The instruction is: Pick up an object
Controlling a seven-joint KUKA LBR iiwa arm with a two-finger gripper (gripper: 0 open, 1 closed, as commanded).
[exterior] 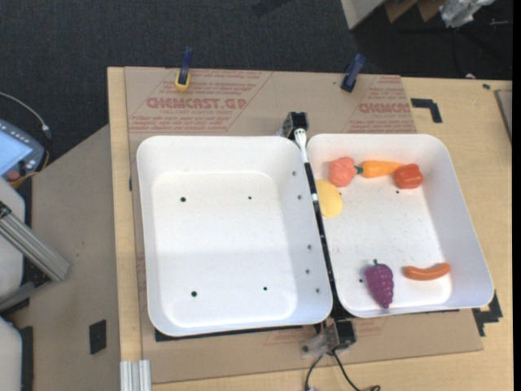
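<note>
While the two white bins sit side by side on the surface (244, 96), all candidate objects lie in the right bin (456, 218). The left bin (163, 218) carries only small dark holes in its floor.

Contents of the right bin:
- A pink round fruit (343, 171) lies near the far left corner.
- An orange carrot (381, 169) lies just beside the pink fruit, and its far end touches or nearly touches a red pepper (409, 176).
- A yellow fruit (329, 198) rests against the left wall, close to the divider between the bins.
- A purple grape bunch (378, 284) lies near the front edge.
- An orange-red sausage-shaped piece (426, 272) lies to the right of the grapes, apart from them.

Pincer state: cannot be told from this view, so no grasp can be confirmed.

Task progress: judged from the layout, the pick has not begun. Every object rests on the bin floor, and none is lifted. The whole sequence is left: select a target, approach, close on it and raise it.

Target selection: the grape bunch and the sausage-shaped piece stand clear of neighbours and walls, so they appear the easier choices. The yellow fruit, against the wall, likely leaves less room for a finger on that side. The clustered far-row items risk contact with each other.
</note>
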